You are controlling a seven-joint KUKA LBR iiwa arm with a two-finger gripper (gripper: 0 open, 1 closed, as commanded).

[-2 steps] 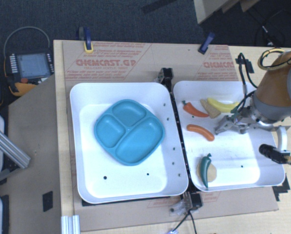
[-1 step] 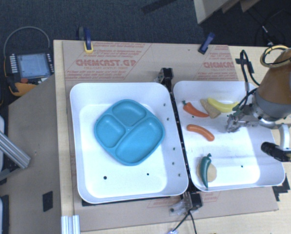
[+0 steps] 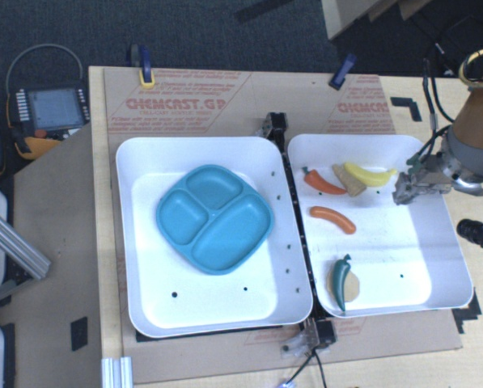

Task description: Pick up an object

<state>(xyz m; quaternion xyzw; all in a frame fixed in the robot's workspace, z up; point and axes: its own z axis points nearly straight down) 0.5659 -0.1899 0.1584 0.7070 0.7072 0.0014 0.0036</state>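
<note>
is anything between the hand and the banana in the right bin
Nothing visible. The hand hangs just right of the banana, with bare bin floor between them. The brown block and red pepper lie on the banana's far, left side.

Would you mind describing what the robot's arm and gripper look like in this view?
The arm is grey and rounded, with an orange-tan band above the wrist and a yellowish ring at the top. Dark cables run alongside it. The gripper is a small grey metal assembly with dark parts, over the right bin.
</note>
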